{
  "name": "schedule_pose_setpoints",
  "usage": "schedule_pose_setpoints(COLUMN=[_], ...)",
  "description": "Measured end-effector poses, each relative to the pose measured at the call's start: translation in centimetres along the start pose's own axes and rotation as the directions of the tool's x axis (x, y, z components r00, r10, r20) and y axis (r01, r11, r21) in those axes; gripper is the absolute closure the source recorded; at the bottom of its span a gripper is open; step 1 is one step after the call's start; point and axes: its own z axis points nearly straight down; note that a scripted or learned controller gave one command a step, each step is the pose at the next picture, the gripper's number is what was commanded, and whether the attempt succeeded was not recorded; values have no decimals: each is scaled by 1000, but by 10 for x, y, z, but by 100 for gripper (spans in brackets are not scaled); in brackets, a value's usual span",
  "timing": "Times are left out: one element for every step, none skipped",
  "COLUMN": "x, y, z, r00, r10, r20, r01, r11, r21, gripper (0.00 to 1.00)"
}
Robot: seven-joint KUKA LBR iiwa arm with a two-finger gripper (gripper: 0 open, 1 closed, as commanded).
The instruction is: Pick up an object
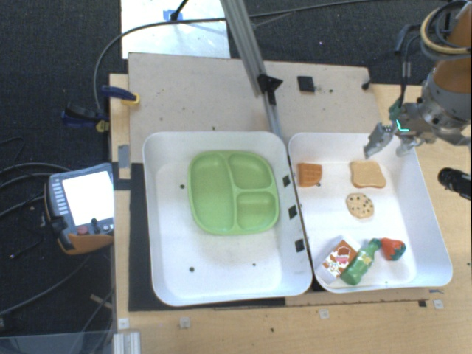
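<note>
The end effector hovers open and empty, upper right, above the toast slice: light, stiff, flat, best pinched across its edges

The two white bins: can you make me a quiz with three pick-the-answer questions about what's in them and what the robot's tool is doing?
1. Where is the green plate?
A. in the left bin
B. in the right bin
C. on the bench outside the bins

2. How many sections does the green plate have?
A. one
B. three
C. five

3. What is the tool doing?
A. holding the cookie
B. open, with nothing between its fingers
C. pressing on the green bottle

Answers:
1. A, the plate lies alone in the left bin.
2. B, ridges split it into one big section and two smaller ones.
3. B, the fingers stand apart over the right bin's far edge, near the toast slice, with nothing between them.
</note>
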Motion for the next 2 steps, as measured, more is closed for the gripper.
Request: schedule_pose_setpoints(x=[0, -2], y=[1, -3], z=[-1, 41], r00=[1000, 1000], r10=[0, 2], r20=[0, 0], r01=[0, -2], r11=[1000, 1000], r21=[-3, 1], gripper=[0, 0])
